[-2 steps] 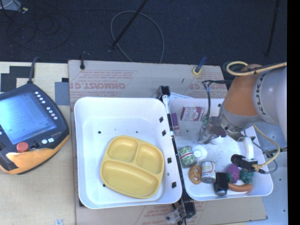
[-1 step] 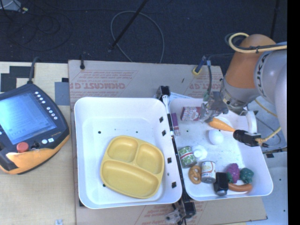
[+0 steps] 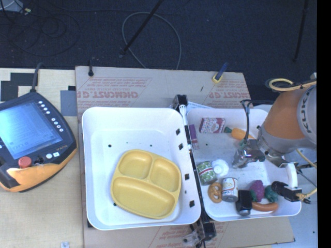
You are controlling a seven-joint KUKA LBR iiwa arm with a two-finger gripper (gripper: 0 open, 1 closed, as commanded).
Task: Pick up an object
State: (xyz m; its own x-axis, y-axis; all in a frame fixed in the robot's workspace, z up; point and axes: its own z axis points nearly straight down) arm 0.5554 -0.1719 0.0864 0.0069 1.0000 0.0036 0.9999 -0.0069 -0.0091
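Observation:
My gripper (image 3: 242, 157) hangs low over the middle of the right bin (image 3: 227, 215), reaching in from the right under the orange wrist band (image 3: 286, 119). Just left of it lie a white round cap (image 3: 220, 167) and a green can (image 3: 206, 172). Nearer the front edge are a pretzel (image 3: 214, 191), a small tin (image 3: 229, 188), a black block (image 3: 244, 202), purple grapes (image 3: 257, 189), a green broccoli piece (image 3: 271, 193) and an orange sausage (image 3: 262, 207). A red and white carton (image 3: 212, 125) and a carrot (image 3: 238, 134) lie at the back. Nothing shows in the gripper.
The left bin (image 3: 98, 138) holds a yellow divided plate (image 3: 146, 183). A small purple item (image 3: 193, 135) rests by the wall between the bins. A teach pendant (image 3: 31, 138) lies on the bench at far left. Cables run along the arm at the right.

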